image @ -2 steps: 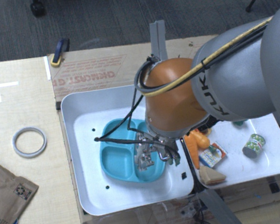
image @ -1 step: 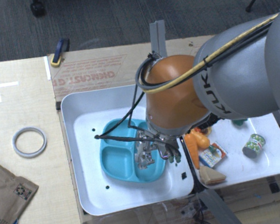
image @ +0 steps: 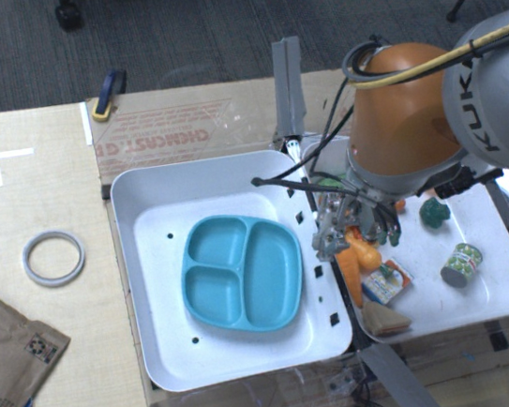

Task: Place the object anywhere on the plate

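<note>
Two white bins sit side by side: the left bin (image: 154, 289) holds one blue three-compartment plate (image: 242, 274); the right bin (image: 496, 294) holds an orange object (image: 364, 255) under the gripper (image: 339, 232), a green lump (image: 435, 212), one can (image: 462, 263), one packet (image: 387, 283). Cables hide the jaws; I cannot tell their state. "KU" shows on the arm (image: 490, 96).

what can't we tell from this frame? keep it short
- Hand, camera view: the orange wrist band and cables cover it from above, so open or shut is unreadable.
- Orange object under the hand: touching or gripped, unclear; the hand overlaps its top.
- Small carton: print too small to read.
- Right bin: the arm hides its upper left part.
- Blue plate: fully visible, three compartments, nothing on it.
</note>
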Action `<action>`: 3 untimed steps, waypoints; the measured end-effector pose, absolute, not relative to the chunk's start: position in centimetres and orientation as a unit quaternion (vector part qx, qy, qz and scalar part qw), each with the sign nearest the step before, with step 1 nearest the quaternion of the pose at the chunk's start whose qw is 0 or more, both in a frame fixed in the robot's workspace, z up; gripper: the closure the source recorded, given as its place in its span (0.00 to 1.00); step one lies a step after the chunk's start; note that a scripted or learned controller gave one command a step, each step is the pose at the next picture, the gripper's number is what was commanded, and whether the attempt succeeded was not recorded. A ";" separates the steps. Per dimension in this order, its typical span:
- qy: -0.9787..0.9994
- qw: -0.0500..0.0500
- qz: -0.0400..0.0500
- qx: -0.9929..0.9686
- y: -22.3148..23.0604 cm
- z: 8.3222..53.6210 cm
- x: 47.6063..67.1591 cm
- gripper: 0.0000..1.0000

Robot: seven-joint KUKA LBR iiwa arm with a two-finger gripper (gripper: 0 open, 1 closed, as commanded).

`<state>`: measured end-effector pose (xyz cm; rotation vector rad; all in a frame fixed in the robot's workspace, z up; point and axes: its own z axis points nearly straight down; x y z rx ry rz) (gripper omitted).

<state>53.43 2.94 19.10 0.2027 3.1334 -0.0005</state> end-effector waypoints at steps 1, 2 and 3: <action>0.988 0.000 0.001 -0.154 8.7 19.1 47.8 1.00; 0.959 0.002 0.001 -0.282 -1.8 19.1 56.0 1.00; 0.907 0.000 0.001 -0.422 5.6 19.1 54.5 1.00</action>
